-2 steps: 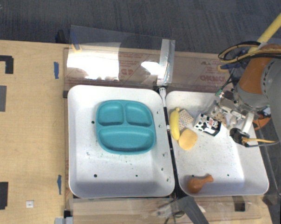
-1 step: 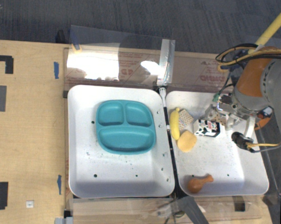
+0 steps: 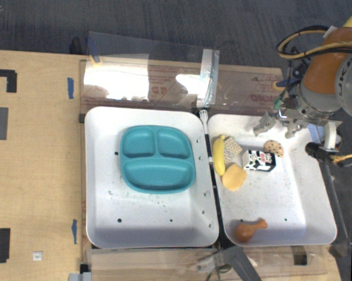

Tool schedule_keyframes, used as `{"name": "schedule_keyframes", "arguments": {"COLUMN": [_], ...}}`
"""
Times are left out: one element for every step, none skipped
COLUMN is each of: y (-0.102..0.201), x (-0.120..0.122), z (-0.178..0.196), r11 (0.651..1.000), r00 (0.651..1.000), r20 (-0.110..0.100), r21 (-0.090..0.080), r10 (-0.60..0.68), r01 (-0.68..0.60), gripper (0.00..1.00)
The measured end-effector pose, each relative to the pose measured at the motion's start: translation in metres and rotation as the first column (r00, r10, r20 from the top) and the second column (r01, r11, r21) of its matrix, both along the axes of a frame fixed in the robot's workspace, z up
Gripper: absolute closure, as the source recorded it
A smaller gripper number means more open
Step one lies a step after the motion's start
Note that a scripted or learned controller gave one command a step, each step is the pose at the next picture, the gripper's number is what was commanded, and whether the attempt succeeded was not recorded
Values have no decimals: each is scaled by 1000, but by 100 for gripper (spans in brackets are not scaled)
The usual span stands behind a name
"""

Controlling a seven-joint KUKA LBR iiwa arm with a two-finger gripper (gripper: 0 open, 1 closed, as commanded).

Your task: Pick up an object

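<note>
1. pale wooden bench top (image 3: 35,160) carries two shallow white plastic bins side by side, with dark grey carpet beyond its far edge.
2. round tan cookie with dark chips (image 3: 273,147) lies in the far part of the right-hand white bin (image 3: 295,212), just below the gripper and apart from it.
3. the metal two-finger gripper (image 3: 277,127) hangs over the far edge of that bin with its two fingers spread apart; nothing sits between them.
4. the grey arm with the orange band (image 3: 330,74) comes in from the upper right, with yellow and black cables looped above it.
5. just in front of the cookie sits a small black-and-white patterned toy (image 3: 260,161).
6. to the left of that toy lie a speckled beige wedge-shaped piece (image 3: 232,149), a yellow plastic banana (image 3: 219,155) along the bin's left wall, and a rounded yellow-orange lump (image 3: 234,177) touching the banana's near end.
7. a brown toy drumstick (image 3: 251,229) rests alone near the front wall of the right-hand bin, well apart from the others.
8. the left-hand white bin (image 3: 103,215) holds a teal plastic divided plate with three compartments (image 3: 158,158), lying flat in the bin's far half.
9. a clear plastic sheet (image 3: 147,71) stands behind the left bin, catching bright glare.
10. blue tape strips (image 3: 70,87) and black angle marks (image 3: 8,80) mark the bench on the left.
</note>
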State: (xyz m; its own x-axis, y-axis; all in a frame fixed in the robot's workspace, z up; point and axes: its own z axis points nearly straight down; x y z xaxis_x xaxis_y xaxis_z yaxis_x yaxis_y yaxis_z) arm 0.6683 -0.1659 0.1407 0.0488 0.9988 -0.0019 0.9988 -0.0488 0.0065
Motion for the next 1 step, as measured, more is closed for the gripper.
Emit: {"name": "schedule_keyframes", "arguments": {"y": [-36], "x": [1], "z": [-37], "r11": [995], "r00": [995], "r20": [-6], "r21": [10], "r10": [-95], "r01": [96], "gripper": [0]}}
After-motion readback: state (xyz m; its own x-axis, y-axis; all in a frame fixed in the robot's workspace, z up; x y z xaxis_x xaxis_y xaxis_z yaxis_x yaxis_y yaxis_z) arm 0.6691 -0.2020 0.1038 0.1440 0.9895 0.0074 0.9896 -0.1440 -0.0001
